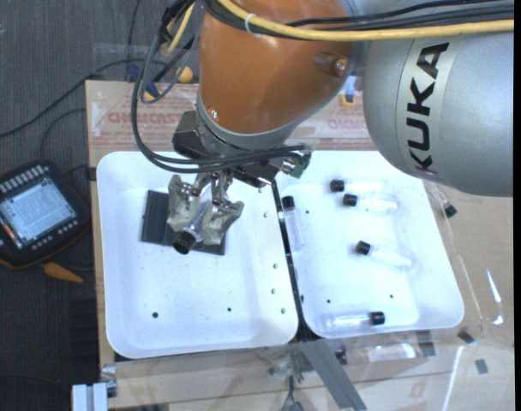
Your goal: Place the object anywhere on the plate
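Nearest, a clear vial (353, 319) with a black cap lies by the front wall of the right bin (432, 302); three more capped vials (376, 253) lie farther back, hard to make out against the white. In the left bin (140, 315), the jaws (205, 217) are clamped on a capped vial (192, 232), black cap foremost, just above the dark plate (156, 215). The orange wrist (265, 54) hides the bins' far edges and much of the tabletop (115, 118).
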Tool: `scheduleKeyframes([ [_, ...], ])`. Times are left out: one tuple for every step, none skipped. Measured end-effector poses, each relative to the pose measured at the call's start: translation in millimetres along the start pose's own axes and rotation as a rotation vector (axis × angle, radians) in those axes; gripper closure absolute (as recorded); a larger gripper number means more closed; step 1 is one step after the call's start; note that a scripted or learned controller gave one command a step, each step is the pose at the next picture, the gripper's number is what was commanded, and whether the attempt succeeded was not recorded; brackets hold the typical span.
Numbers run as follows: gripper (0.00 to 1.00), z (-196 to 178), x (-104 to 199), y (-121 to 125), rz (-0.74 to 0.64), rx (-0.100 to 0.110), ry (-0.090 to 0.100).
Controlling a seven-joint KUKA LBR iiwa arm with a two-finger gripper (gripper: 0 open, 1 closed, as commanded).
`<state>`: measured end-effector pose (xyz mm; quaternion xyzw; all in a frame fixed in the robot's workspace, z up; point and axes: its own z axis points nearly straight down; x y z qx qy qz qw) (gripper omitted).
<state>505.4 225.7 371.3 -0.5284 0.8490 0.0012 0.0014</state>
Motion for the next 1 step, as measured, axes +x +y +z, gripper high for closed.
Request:
scheduleKeyframes([
  [0.00, 0.0, -0.2, 0.2, -0.001, 0.000, 0.000],
])
